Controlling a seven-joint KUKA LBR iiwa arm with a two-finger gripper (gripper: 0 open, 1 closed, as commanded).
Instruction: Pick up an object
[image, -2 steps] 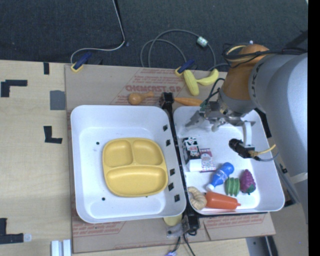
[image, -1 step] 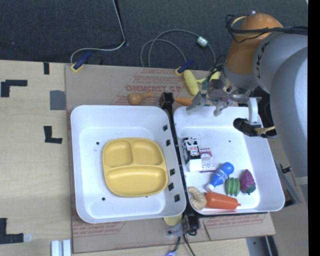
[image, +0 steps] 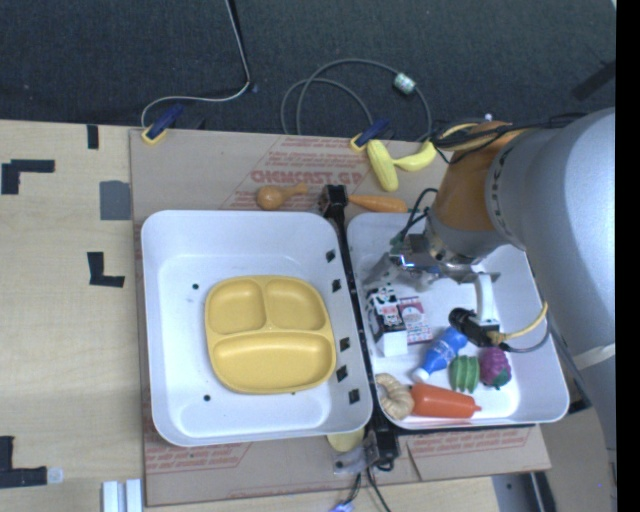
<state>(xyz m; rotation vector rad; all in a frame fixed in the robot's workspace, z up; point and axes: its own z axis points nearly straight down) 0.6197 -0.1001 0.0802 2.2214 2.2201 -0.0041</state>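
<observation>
Grey arm (image: 560, 210) entering from frame right over right bin (image: 535, 405), gripper (image: 405, 262) low at its upper left, grip state unclear, yellow divided plate (image: 268, 333) in left bin (image: 165, 300), toy foods lower right

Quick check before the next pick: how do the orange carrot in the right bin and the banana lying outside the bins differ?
The carrot is orange-red and nearly straight; the banana is yellow and curved. The carrot lies inside the right bin, near its front rim, packed against other toy food; the banana lies on the cardboard behind the bins, apart from them. The carrot lies roughly level across the view; the banana bends down at its left end. Both are long toy foods lying flat.
</observation>
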